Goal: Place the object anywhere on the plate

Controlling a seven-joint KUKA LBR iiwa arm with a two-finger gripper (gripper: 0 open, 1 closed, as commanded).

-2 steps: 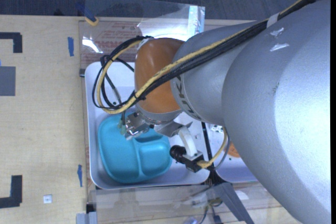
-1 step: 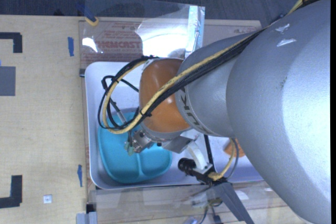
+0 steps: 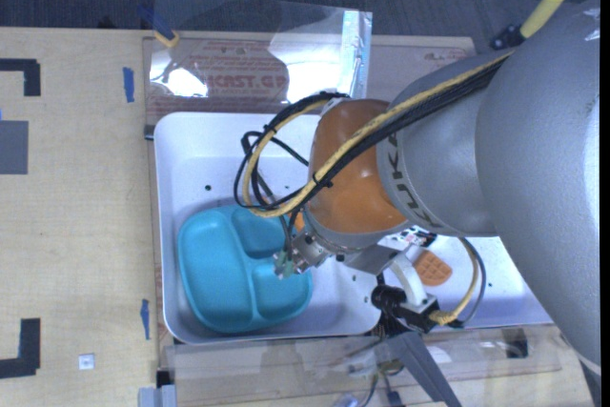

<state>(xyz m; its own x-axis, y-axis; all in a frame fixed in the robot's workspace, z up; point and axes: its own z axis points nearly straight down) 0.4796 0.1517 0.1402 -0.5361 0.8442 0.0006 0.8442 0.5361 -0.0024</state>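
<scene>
One white bin (image 3: pixel 181 205) lies at the centre of the bench (image 3: pixel 71 205), and a blue plate (image 3: pixel 224 286) with raised dividers sits in its lower left corner, close to the bin's near wall. A sheet of clear plastic (image 3: pixel 262 52) stands beyond the far rim of the bin and catches glare. Several strips of blue tape (image 3: pixel 129 83) and black marks are fixed to the wooden bench left of the bin.

The object (image 3: pixel 434 270), a small orange piece with a grid pattern, lies on the white floor to the right of the plate, well apart from it and not on it. The arm's wrist and a white fitting cover part of it.

The grey arm (image 3: pixel 515 129) reaches in from the right and hides much of the bin's right side. Its orange band (image 3: pixel 348 172) sits over the middle of the bin, with yellow and black cables (image 3: pixel 262 157) looped beside it. The gripper (image 3: pixel 291 262) points down at the plate's right edge, over or against the blue surface; contact cannot be confirmed. Whether the gripper is spread or pressed together cannot be told from this angle, and nothing is visibly held in it.
</scene>
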